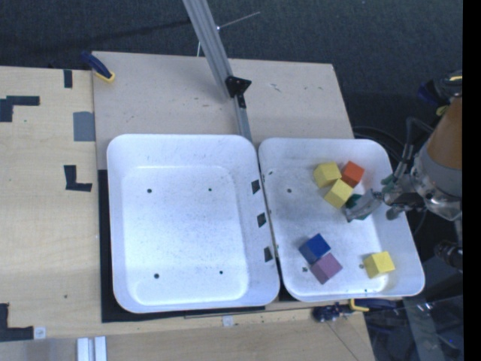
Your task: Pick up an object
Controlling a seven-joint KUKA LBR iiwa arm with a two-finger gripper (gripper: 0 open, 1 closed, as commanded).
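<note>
our two-finger gripper (359, 207) hovers beside the yellow block (339, 193) in the right white bin (293, 156); we can't tell its opening, so we'd centre first.

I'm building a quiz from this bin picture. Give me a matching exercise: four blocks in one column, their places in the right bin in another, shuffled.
1. orange block
2. blue block
3. purple block
4. lone yellow block

A. touching the blue block's near side
B. near right corner
C. far cluster, beside two yellow blocks
D. near middle, left of the lone yellow block

Pairs: 1-C, 2-D, 3-A, 4-B
</note>
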